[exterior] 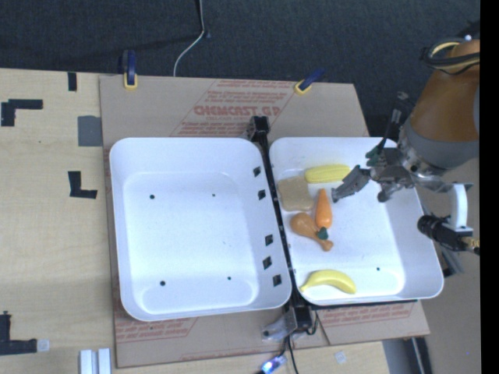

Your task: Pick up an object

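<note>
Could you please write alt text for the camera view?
The gripper hangs open over the right bin, holding nothing, beside a corn cob. Below lie a carrot, a tan block, a drumstick and a banana.

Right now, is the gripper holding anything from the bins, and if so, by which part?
Nothing is held. The gripper hangs open above the right bin, beside the corn cob and the carrot, with nothing between its fingers.

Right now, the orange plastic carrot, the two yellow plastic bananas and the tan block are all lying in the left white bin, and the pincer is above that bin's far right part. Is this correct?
Not quite: the camera view shows them in the right white bin, not the left. The orange plastic carrot, the two yellow plastic bananas and the tan block all lie there, with the pincer above its far right part.
</note>
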### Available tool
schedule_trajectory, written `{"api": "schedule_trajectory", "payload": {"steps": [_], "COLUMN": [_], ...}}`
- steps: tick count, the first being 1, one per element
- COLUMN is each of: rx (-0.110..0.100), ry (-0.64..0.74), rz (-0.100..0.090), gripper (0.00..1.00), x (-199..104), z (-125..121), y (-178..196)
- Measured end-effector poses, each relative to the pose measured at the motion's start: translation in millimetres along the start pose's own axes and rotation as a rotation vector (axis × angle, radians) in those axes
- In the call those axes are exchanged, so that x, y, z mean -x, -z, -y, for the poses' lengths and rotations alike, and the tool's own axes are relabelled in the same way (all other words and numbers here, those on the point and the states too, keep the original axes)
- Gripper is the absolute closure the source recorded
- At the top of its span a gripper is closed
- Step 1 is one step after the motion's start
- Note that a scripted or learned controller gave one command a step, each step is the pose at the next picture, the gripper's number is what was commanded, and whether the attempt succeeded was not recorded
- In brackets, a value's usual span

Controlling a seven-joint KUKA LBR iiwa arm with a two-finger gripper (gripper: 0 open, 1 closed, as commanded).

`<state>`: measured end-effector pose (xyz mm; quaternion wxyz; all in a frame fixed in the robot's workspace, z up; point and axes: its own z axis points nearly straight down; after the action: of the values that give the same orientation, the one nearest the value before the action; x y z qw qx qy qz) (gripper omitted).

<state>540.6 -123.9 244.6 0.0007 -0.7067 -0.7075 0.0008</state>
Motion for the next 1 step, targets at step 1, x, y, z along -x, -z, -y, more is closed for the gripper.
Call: {"api": "schedule_trajectory", "payload": {"steps": [1], "rx": [-0.007], "ry": [0.001], "rz": [-0.003], "gripper": [0.00], "x": [-26.8], "z": [4.7], "y": [-139.7]}}
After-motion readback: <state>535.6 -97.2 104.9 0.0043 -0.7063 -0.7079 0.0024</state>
